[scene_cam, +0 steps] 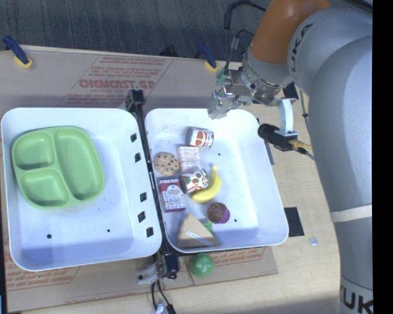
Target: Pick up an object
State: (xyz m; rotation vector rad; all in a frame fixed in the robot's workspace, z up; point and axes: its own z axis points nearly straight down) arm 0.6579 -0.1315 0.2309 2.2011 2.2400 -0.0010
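The right bin [249, 175] holds several small toy foods: a red and white can [200, 138] lying on its side, a cookie [164, 163], a pink carton [189, 156], a second small can [195, 181], a banana [211, 187], a dark red box [172, 195], a purple fruit [217, 212] and a sandwich wedge [196, 232]. My gripper [220, 104] hangs above the bin's far rim, up and right of the red can, with nothing seen between its fingers.
The left bin [72, 241] carries a green divided tray [57, 165]. A green ball [200, 265] lies on the cardboard just outside the right bin's near rim. The arm's grey body fills the right side. Blue clamps [17, 51] hold the cardboard's far edge.
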